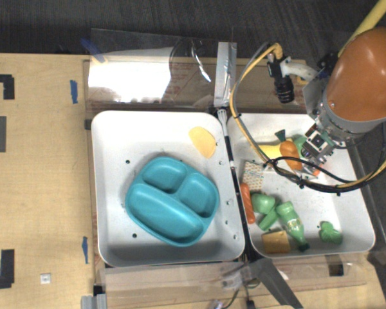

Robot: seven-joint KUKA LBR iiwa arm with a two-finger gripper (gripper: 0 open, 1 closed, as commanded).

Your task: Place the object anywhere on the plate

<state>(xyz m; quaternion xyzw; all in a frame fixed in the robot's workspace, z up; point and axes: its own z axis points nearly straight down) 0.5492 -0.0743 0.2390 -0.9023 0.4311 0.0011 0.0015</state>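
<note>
A teal divided plate lies in the left bin, nothing on it. A flat yellow piece rests on the bin floor beyond the plate, near the divider. My gripper hangs low over the back of the right bin, under the orange wrist band. It is right beside an orange toy and a green toy. A yellow banana-like toy lies just left of them. The wrist hides what lies directly under the gripper.
The right bin also holds a slim orange carrot, green vegetables, a green bottle shape, a brown block, a green piece and a patterned card. Black and yellow cables loop over the divider.
</note>
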